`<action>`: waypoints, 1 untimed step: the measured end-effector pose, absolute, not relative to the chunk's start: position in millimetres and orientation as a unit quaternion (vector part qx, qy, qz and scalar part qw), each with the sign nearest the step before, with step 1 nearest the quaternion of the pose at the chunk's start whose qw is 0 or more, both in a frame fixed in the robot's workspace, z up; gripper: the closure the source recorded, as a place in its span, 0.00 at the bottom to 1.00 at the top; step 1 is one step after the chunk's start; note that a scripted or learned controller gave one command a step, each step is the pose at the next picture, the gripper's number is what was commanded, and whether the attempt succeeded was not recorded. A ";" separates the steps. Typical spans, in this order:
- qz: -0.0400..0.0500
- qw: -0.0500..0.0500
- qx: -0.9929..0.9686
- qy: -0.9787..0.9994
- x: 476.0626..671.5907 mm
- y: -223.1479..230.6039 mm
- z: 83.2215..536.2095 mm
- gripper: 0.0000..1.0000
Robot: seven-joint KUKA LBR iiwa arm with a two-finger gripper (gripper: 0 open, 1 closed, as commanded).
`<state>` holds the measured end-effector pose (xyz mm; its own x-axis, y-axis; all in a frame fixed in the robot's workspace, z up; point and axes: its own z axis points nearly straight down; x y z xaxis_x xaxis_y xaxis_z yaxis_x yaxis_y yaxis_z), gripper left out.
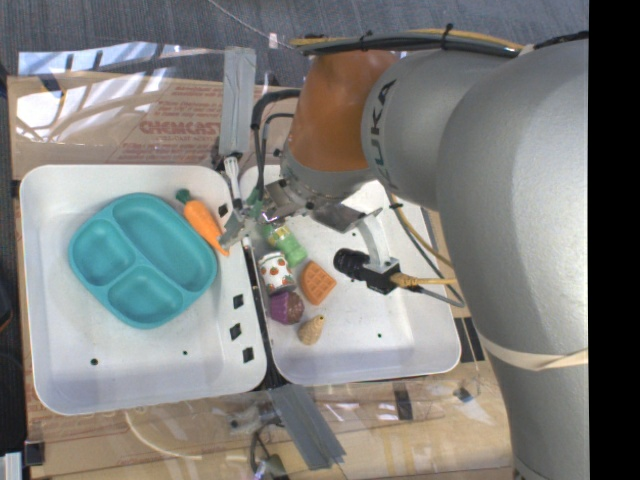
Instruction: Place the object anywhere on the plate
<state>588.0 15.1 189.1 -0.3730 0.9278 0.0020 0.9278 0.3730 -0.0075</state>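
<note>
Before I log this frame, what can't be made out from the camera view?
- Gripper: the arm covers most of it, so its finger state is unclear, as is any contact with the carrot at the plate edge.
- Right bin: the arm hides its upper right part.
- Small items in the right bin, such as the purple one: too small to identify.

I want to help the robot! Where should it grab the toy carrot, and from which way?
Probably around the orange middle of the carrot, coming straight down from above. It lies flat and slanted beside the teal plate, long and thin, so fingers should close across its narrow width, away from the green top.
</note>
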 end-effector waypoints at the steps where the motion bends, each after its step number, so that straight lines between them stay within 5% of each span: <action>1: 0.004 0.005 -0.558 -0.830 588.8 15.5 197.1 1.00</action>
